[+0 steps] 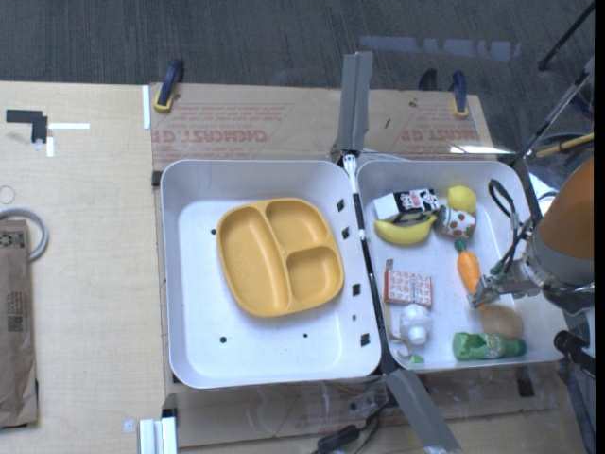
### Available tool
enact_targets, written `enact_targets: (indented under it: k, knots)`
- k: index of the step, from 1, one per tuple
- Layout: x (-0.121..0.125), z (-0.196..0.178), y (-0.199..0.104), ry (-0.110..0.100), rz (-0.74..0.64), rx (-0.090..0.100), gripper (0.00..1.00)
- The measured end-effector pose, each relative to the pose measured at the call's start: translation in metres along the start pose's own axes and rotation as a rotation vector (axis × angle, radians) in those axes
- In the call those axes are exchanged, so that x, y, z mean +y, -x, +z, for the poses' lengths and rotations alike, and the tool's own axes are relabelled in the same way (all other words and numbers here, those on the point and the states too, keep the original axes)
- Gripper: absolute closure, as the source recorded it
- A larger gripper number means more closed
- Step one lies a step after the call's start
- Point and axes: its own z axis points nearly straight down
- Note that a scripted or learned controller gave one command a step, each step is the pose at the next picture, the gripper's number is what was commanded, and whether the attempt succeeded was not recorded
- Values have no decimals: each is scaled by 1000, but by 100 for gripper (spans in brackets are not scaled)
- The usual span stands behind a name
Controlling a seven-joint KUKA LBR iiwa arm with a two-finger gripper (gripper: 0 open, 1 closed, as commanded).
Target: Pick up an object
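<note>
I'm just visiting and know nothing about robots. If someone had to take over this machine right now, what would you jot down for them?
Gripper: low in the right bin, beside the carrot and just above a brown potato-like item. Whether it is open or shut cannot be told, and nothing is seen held.

Things: banana, lemon, small black-and-white carton, red-and-white packet, green bottle and a white item all lie in the right bin. A yellow divided plate lies in the left bin.

Done: nothing lifted yet.

Left: grasp one object and raise it.
</note>
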Motion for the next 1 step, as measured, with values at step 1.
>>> enact_targets:
  k: [1]
  knots:
    - [-6,-114,-33,1,-103,0,100]
